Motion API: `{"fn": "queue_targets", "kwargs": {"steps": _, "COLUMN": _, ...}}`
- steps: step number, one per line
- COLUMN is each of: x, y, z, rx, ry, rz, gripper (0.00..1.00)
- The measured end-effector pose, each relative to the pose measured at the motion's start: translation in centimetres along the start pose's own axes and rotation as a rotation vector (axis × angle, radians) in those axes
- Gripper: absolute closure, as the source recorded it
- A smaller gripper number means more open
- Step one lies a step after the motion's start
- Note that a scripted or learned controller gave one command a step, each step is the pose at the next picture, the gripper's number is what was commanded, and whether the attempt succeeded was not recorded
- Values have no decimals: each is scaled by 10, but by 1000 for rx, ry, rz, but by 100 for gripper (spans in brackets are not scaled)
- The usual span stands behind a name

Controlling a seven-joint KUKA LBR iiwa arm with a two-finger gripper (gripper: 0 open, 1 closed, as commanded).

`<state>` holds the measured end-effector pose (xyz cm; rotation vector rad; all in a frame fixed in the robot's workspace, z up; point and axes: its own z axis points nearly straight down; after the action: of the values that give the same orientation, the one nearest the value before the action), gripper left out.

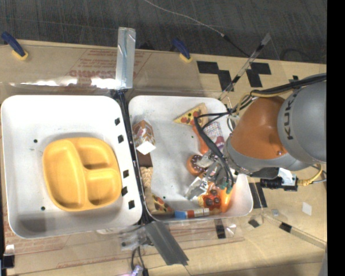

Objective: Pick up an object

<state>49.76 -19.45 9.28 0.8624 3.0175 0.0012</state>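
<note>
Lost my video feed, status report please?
Pincer low in right bin, among toys. Grip unclear. Yellow tray alone in left bin.

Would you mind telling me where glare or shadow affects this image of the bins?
Camera view: glare streaks the clear sheet behind the left bin; a soft shadow sits under the yellow tray; the arm shades the right bin near the gripper; focus is mildly soft overall.
</note>
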Motion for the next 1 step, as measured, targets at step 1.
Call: {"fn": "queue_targets", "kwargs": {"steps": 1, "x": -110, "y": 51, "z": -37, "rx": 0, "ry": -1, "rz": 5, "gripper": 0}}
